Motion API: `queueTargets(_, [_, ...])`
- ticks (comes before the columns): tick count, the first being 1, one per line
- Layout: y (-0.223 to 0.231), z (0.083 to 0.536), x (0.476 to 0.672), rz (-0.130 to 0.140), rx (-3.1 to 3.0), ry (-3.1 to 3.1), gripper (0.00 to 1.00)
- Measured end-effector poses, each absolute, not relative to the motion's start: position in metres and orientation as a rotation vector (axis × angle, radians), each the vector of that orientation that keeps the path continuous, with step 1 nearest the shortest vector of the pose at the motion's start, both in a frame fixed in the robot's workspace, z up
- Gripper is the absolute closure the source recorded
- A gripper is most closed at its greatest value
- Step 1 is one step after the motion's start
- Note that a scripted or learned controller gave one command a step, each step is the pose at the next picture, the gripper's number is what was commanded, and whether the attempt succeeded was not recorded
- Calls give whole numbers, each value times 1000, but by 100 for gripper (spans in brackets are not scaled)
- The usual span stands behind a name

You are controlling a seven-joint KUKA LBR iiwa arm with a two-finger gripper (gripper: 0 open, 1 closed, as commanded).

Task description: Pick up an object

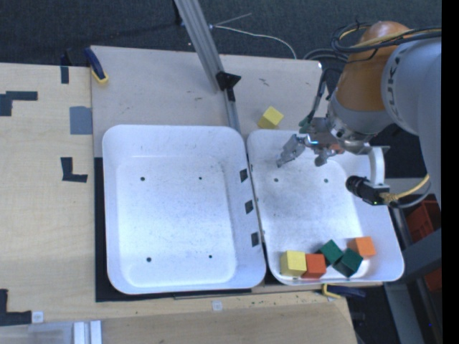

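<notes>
Since everything worth grabbing sits low in the frame, starting there and working up:

Yellow block (292, 262): near edge of the right bin (308, 199), touching the red-orange block (315, 264) on its right.
Green blocks: two (331, 250) (349, 262), jammed together just right of the red-orange one (dark, a bit tilted).
Orange block (364, 246): far right end of the cluster, just beside the green pair, close to the bin's rim.
Left bin (172, 206): alongside the right one, rims touching down the middle.
Gripper (306, 153): over the far end of the right bin, well apart from the block cluster, fingers spread, nothing between them.
Arm (387, 70): grey with an orange band, coming in from the right edge above the gripper.
Loose yellow cube (272, 117): out on the bench (165, 84), just past the right bin's far left corner, in neither bin.
Metal post (204, 38): slanting up from the gap between the bins toward the top edge.
Yellow-and-blue clamp (97, 67): far left corner of the bench board.
</notes>
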State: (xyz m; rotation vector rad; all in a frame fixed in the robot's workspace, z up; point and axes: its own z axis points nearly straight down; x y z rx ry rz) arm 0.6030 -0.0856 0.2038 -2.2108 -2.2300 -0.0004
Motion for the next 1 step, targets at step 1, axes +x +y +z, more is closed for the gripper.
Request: queueTargets(1, [-51, 191, 639, 0, -2214, -2227, 0])
